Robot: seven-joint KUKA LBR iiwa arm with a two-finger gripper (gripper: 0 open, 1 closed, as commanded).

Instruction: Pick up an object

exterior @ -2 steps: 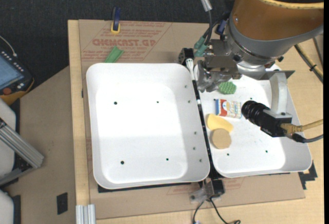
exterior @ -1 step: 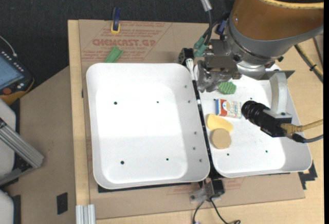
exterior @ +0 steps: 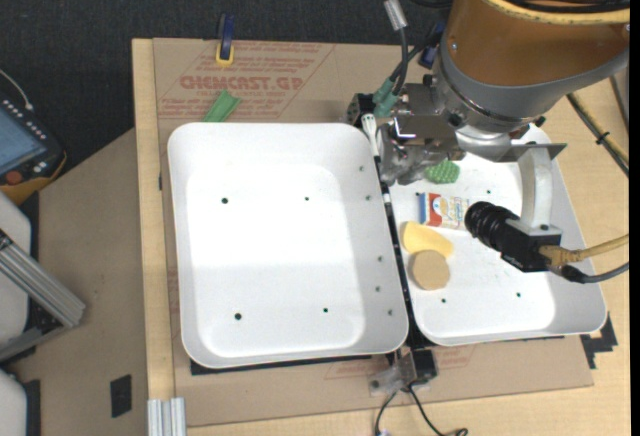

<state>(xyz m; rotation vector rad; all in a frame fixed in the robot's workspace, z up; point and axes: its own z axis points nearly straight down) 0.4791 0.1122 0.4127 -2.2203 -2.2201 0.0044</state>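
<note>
Nearest the camera, the left shallow white plastic bin (exterior: 270, 254) shows only bare floor with a few small dark dots. The task's things all lie in the right shallow white plastic bin (exterior: 500, 296), gathered along its left wall.

Closest to that bin's near edge is a flat, round tan disc (exterior: 432, 270). A pale yellow wedge-shaped piece (exterior: 426, 238) touches it on the far side. Just beyond these lies a small white packet with red and blue print (exterior: 441, 210). Farther still is a small green ridged piece (exterior: 442, 170), partly hidden by the arm's wrist.

The gripper (exterior: 400, 156) hangs over the far left corner of the right bin, close to the wall shared by the two bins and just beside the green piece. Its tip is lost among metal parts and shadow, so I cannot tell whether it is wide, narrow or holding anything.

My reading is that the step in hand is the reach towards a target and that no pick has been made yet. The next move calls for a clean descent onto one item, most likely the green piece or the packet. The wall is close enough to foul the approach.

Beyond the bins, the brown cardboard sheet with red lettering (exterior: 250, 74) carries a loose green clip (exterior: 220, 106).
</note>
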